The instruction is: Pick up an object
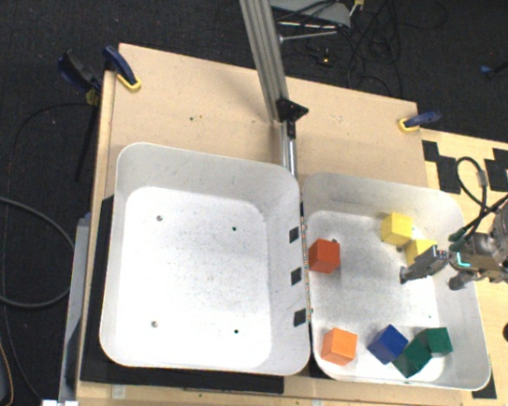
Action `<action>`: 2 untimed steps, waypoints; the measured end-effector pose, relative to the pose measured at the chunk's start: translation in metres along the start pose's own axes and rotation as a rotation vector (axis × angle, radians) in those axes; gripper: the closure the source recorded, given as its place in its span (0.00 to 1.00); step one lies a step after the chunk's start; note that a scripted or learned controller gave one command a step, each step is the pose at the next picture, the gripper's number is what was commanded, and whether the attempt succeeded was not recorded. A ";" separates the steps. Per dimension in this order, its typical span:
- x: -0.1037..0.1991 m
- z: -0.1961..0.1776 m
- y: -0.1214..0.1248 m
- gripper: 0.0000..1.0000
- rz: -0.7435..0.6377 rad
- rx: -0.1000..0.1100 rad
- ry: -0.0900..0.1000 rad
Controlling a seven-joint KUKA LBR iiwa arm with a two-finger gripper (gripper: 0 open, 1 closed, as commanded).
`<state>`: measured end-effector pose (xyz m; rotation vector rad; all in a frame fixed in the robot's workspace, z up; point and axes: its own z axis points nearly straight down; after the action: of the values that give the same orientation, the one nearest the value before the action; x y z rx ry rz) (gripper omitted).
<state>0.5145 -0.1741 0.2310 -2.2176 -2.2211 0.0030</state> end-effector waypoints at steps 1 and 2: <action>0.000 -0.002 0.001 0.00 0.002 -0.004 -0.001; -0.002 0.046 0.009 0.00 0.002 0.001 0.000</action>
<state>0.5233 -0.1760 0.1845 -2.2193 -2.2187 0.0043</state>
